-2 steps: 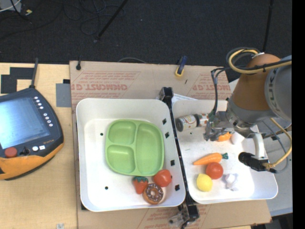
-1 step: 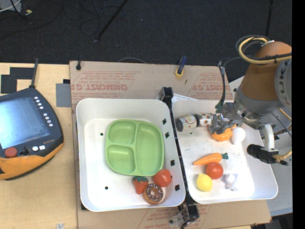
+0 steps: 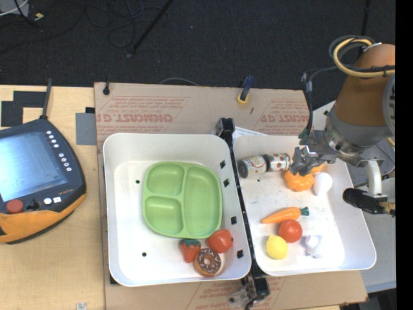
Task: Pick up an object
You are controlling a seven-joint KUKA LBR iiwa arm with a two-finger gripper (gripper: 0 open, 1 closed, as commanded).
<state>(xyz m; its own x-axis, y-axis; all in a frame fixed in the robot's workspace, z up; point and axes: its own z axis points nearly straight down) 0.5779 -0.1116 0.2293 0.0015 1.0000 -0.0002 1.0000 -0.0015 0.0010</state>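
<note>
My gripper [image 3: 306, 162] is low over the back of the right bin [image 3: 361, 247], right above an orange toy fruit [image 3: 297, 181] and touching or nearly touching its top. A small bottle [image 3: 262, 165] lies on its side just left of the gripper. A white egg [image 3: 321, 184] rests to the right of the orange fruit. Further forward lie a carrot [image 3: 281, 215], a red tomato [image 3: 291, 230], a yellow lemon [image 3: 276, 247] and a small pale object [image 3: 312, 243].
The left bin [image 3: 122, 173] holds a green divided plate [image 3: 182, 199], a strawberry [image 3: 190, 249], a second tomato [image 3: 221, 240] and a donut [image 3: 209, 262]. A tablet-like pendant [image 3: 35, 173] sits on the bench at the far left. A black divider [image 3: 233, 186] separates the bins.
</note>
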